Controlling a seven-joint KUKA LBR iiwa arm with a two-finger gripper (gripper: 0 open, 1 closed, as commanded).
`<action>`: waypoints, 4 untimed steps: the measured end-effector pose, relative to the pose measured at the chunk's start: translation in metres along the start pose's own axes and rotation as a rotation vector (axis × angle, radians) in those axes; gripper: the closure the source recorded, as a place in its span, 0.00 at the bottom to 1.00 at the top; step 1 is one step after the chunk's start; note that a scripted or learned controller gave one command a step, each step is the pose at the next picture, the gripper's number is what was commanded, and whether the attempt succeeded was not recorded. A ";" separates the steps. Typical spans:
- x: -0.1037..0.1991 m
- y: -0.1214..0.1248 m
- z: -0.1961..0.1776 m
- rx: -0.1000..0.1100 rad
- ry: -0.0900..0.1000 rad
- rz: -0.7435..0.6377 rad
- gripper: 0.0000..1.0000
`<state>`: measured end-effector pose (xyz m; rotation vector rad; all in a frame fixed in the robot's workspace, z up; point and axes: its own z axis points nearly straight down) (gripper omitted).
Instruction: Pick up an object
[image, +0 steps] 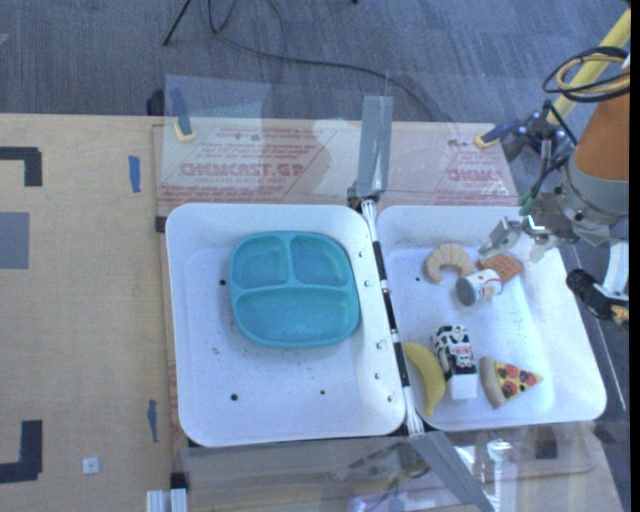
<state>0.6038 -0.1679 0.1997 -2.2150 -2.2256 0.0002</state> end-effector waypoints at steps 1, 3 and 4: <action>0.018 0.003 0.073 -0.004 -0.002 -0.135 0.00; 0.026 -0.021 0.096 -0.007 -0.003 -0.153 1.00; 0.084 0.048 0.014 -0.004 -0.002 -0.220 1.00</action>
